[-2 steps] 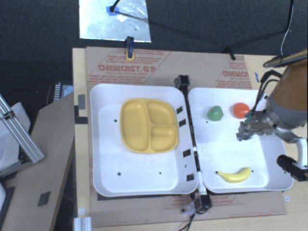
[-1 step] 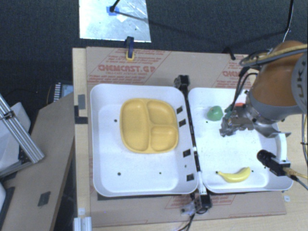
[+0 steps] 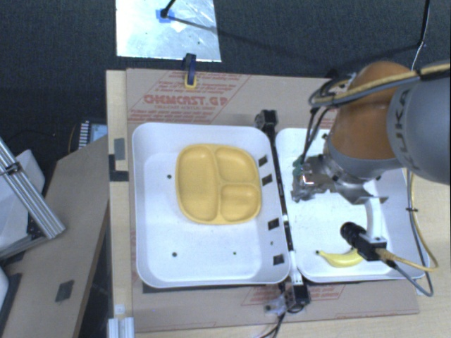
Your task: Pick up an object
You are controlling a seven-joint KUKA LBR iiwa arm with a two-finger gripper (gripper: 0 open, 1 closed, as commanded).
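Jaws' spread cannot be told from this slant, since the wrist hides the gripper [image 3: 304, 179] tip, and nothing shows in its hold. A banana [image 3: 340, 258] lies in the right bin [image 3: 318, 224], close to its near wall, with its long axis running roughly across the view and its ends curling up slightly. From the gripper it sits toward the near edge and a little to the view's right, near but apart. I judge the next move needs a shift that way, closing across the banana's width. The left bin [image 3: 155, 259] holds a yellow divided plate [image 3: 217, 183], well apart.
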